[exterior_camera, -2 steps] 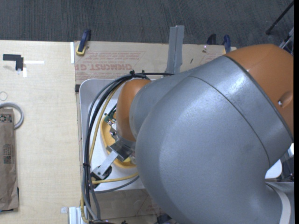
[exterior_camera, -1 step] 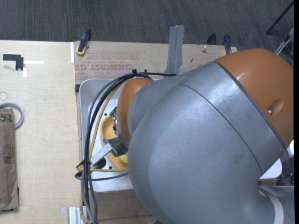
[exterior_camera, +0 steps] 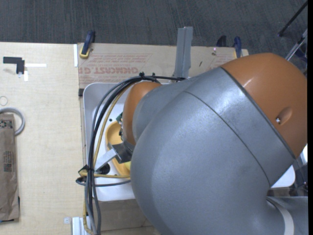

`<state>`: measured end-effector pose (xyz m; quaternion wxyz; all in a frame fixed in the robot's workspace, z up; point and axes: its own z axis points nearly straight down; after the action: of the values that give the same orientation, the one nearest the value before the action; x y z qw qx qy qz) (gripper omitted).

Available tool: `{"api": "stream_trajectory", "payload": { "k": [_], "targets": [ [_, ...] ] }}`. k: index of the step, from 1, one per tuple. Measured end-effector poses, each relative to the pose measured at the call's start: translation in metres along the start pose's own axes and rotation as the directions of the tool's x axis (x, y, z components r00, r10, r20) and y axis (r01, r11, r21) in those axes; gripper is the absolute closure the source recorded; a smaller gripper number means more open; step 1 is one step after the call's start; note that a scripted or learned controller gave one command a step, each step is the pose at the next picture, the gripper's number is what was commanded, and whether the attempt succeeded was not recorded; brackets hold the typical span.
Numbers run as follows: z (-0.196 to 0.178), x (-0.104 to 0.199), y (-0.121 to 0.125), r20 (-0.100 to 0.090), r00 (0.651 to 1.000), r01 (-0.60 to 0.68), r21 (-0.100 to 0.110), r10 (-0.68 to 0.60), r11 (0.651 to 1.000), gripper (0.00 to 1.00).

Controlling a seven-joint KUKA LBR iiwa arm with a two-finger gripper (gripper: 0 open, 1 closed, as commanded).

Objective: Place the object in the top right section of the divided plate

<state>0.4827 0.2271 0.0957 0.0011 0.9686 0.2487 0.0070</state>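
Position: my arm (exterior_camera: 205, 155) reaches over the white bin (exterior_camera: 111, 191), and its bulk covers most of the bin's floor. My wrist end is low inside the bin, near its left wall.

Tool: the arm lies over my gripper. I cannot tell how far it is open, or whether it has hold of anything.

Task items: slivers of a yellow plate (exterior_camera: 113, 131) show inside the bin, just in from the left wall, at the edge of my arm. I judge this to be the divided plate, though no divider is visible and I cannot tell which section is which. A small green fleck (exterior_camera: 119, 117) sits at the plate's far edge; it is too small to identify. I cannot locate the object to be placed.

Other: my black cables (exterior_camera: 96, 131) loop across the bin's left wall, above the plate.

Progress: I judge that I am working at the plate. I cannot confirm that the object has been placed in the top right section, so that step must be treated as open. Left to do: confirm the object's whereabouts, set it in that section if needed, then release and lift clear of the bin.
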Motion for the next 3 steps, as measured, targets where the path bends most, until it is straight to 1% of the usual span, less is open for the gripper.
{"api": "stream_trajectory", "payload": {
  "k": [1, 2, 3],
  "targets": [
    [0.0001, -0.0002, 0.0001, 0.000, 0.998, -0.067, 0.000, 0.067, 0.998, 1.00],
    [0.0003, -0.0006, -0.0005, 0.002, 0.999, -0.042, 0.001, 0.042, 0.999, 1.00],
    [-0.0012, 0.0005, 0.0001, -0.002, 0.957, -0.289, 0.000, 0.289, 0.957, 1.00]
  ]
}}
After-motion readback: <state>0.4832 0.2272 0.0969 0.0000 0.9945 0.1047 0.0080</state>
